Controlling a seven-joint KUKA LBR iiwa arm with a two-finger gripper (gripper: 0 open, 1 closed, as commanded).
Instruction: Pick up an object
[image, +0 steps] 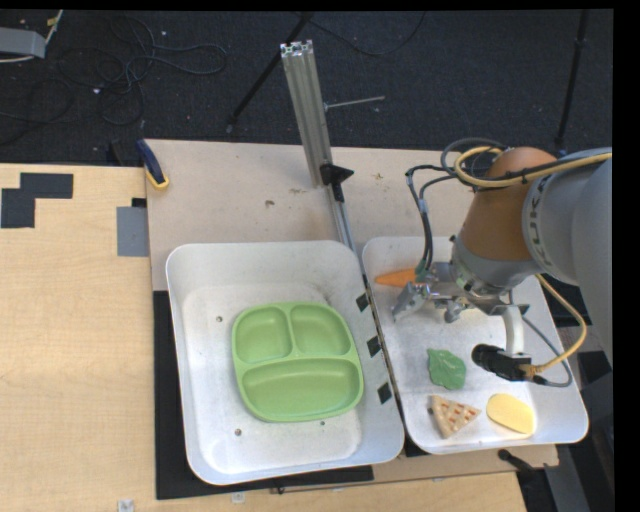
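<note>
grey arm with an orange band, looping yellow and black cables, silvery metal gripper

arm low, pincer downward

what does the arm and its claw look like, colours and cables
The arm is bulky, rounded grey, with an orange band above the wrist. Black and yellow cables loop over the wrist and trail past it. The claw is small, bare silvery metal.
</note>
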